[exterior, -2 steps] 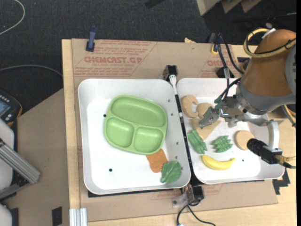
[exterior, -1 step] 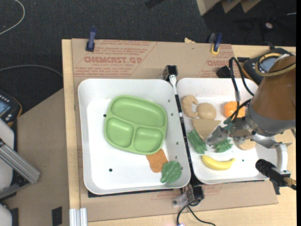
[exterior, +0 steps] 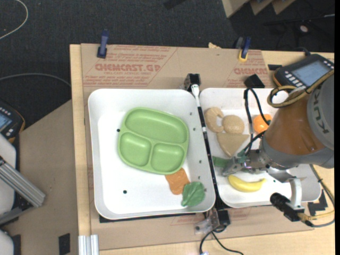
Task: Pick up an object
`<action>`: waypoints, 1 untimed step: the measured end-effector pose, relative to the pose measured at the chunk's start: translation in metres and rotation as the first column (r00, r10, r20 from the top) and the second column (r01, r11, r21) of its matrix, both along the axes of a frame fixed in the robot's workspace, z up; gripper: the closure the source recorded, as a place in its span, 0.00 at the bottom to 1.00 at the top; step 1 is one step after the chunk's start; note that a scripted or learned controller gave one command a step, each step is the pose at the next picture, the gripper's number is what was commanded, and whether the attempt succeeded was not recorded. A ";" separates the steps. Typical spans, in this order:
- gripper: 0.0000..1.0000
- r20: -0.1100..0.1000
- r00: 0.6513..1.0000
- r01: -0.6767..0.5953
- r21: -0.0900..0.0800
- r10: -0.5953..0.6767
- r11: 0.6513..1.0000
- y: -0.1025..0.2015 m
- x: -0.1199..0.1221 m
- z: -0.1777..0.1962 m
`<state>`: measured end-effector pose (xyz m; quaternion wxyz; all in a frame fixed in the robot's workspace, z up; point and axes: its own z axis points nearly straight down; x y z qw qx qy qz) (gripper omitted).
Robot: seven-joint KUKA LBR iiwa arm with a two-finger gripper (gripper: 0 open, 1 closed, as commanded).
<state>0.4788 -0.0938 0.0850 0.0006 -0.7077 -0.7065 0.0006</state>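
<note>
My gripper (exterior: 232,167) is low in the right bin (exterior: 229,198), near its left wall, with the grey and orange arm (exterior: 292,134) reaching in from the right. A yellow banana (exterior: 246,183) lies just below the gripper. A tan wedge (exterior: 234,142) sits just above it, and a small green piece (exterior: 242,155) shows beside the wrist. Two tan bread-like pieces (exterior: 223,121) lie farther back. An orange ball (exterior: 260,124) is partly hidden behind the arm.
The left bin (exterior: 101,142) holds a green divided plate (exterior: 154,141), an orange piece (exterior: 177,180) and a green leafy toy (exterior: 193,194) near its front right corner. A ridge (exterior: 204,137) separates the two bins. Cables and a handheld pendant (exterior: 303,73) lie at the back right.
</note>
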 end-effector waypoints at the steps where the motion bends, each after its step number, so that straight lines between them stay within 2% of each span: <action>1: 0.00 0.024 1.000 -0.004 -0.003 0.004 1.000 0.006 0.019 0.357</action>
